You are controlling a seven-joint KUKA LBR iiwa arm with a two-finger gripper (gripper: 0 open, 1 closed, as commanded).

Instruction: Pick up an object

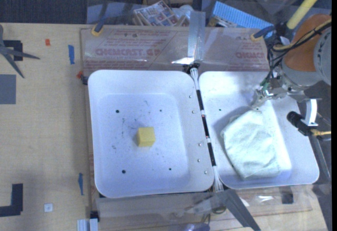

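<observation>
Two shallow white bins are sitting side by side on a pale wooden bench (42,135), with clear plastic sheeting taped up behind them and a clutter of boxes and cables lying beyond the far edge. Resting near the middle of the left bin (105,93) is a small yellow cube (146,137), sitting alone on the speckled white floor, well apart from every wall. Lying in the right bin (221,85) is a crumpled white cloth (253,148), spreading from the bin's centre toward its near edge. Reaching in from the right, the grey arm with its orange band (308,40) is hanging over the far right corner of the right bin, and the gripper (266,93) is pointing down just above the far tip of the cloth, seemingly touching or nearly touching its upper corner. Whether the end effector is spread or pressed together is not something this slanted view is letting me tell, as the tip is reading as a small, blurred metallic cluster. Nothing is visibly lifting off the bin floor. On the bench's left side, a few blue tape marks (71,54) and dark fixtures are lying well away from the bins.
</observation>
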